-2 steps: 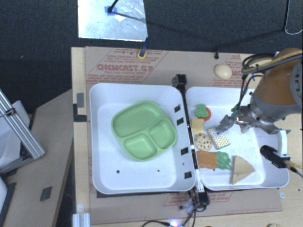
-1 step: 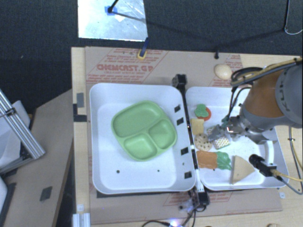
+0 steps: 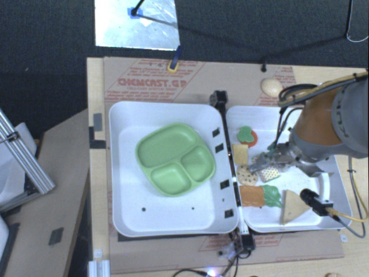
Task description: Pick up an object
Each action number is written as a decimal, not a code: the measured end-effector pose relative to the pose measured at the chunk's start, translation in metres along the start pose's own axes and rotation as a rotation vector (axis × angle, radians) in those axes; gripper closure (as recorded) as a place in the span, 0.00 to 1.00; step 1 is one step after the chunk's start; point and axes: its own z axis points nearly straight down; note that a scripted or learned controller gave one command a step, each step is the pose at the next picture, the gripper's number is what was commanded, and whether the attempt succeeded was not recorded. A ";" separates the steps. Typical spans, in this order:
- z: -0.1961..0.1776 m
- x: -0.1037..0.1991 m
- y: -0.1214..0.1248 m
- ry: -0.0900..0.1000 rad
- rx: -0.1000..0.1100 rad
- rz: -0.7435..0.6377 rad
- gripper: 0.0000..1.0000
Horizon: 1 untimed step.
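**A:** What do we see closest to us?

**B:** The right bin (image 3: pixel 341 196). At its near edge lies a tan wedge (image 3: pixel 293 207). Just left of it is a green leaf (image 3: pixel 273 195), and that touches an orange slab (image 3: pixel 252 196).

**A:** And where is the gripper (image 3: pixel 266 161)?

**B:** A bit farther back, in the middle of the same bin. It hangs low, at the end of the arm (image 3: pixel 323 126) that comes in from the right.

**A:** Is it open or closed?

**B:** We cannot tell. It is too blurry and dark there.

**A:** What lies near it?

**B:** A round dotted cracker (image 3: pixel 247 175) is just beside it, a little to the left and closer to us. A pale checked bit (image 3: pixel 271 174) sits right under it. We cannot tell if the gripper touches that bit. We see nothing lifted up.

**A:** And past the gripper?

**B:** A yellow block (image 3: pixel 240 153) lies by the bin's left wall. Behind the block is a red and green toy (image 3: pixel 247 135). Both are apart from the gripper.

**A:** What about the left bin (image 3: pixel 128 212)?

**B:** We see a green plate (image 3: pixel 174 158) in it, flat, with three parts. It sits near the middle.

**A:** And farther still?

**B:** Both bins rest on brown card (image 3: pixel 150 79). A tan egg (image 3: pixel 271 86) lies on the card behind the right bin. Farthest back is a shiny sheet (image 3: pixel 135 16) on the dark floor.
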 end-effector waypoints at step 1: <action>-0.010 -0.001 0.000 -0.002 -0.002 0.000 1.00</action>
